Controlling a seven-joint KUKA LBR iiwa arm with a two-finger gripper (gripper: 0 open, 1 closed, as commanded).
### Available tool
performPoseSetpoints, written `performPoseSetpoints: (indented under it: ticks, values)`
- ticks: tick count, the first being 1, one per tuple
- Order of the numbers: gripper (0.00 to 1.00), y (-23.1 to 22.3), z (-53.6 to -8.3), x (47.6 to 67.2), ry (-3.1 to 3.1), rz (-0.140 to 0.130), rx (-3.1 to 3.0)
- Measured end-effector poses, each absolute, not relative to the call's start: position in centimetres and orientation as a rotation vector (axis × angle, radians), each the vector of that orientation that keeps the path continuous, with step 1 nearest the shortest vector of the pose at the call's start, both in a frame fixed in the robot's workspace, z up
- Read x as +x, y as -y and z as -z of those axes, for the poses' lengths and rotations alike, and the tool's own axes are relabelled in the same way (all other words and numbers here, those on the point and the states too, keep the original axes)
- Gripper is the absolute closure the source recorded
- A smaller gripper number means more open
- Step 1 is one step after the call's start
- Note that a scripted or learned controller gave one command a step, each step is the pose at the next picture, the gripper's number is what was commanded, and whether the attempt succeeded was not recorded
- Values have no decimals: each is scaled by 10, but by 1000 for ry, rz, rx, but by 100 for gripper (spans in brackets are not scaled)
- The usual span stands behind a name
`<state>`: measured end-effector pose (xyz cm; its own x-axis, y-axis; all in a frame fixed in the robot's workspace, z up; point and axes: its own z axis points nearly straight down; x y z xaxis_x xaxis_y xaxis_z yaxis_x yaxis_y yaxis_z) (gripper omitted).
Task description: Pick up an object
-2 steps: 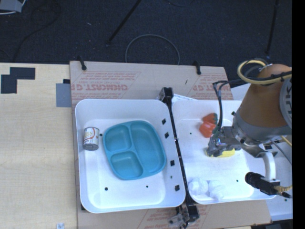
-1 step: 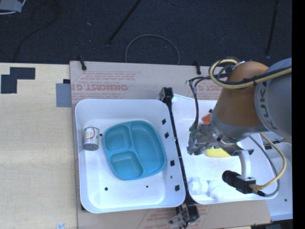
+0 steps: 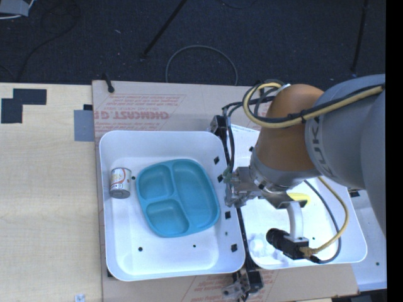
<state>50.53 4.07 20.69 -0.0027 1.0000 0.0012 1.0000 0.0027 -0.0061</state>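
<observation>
A light-blue divided plate (image 3: 176, 197) lies in the middle of the left bin (image 3: 164, 263). A small tin can (image 3: 120, 182) lies on its side by that bin's left wall. My gripper (image 3: 238, 192) points down at the wall between the two bins, just right of the plate's edge, with the wrist and its orange band covering it from above. Nothing is seen held in it. The arm hides most of the right bin (image 3: 352, 247).
A small pale thing (image 3: 259, 245) lies at the front of the right bin; what it is I cannot tell. A bit of yellow (image 3: 300, 199) shows under the wrist. Cardboard (image 3: 151, 109) lies under the bins, with the wooden bench (image 3: 44, 200) to the left.
</observation>
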Motion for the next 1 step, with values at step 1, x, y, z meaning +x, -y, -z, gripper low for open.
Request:
performPoseSetpoints:
  ticks: [1]
  values:
    - [100,-101,-215,504,2222,-5,-2217]
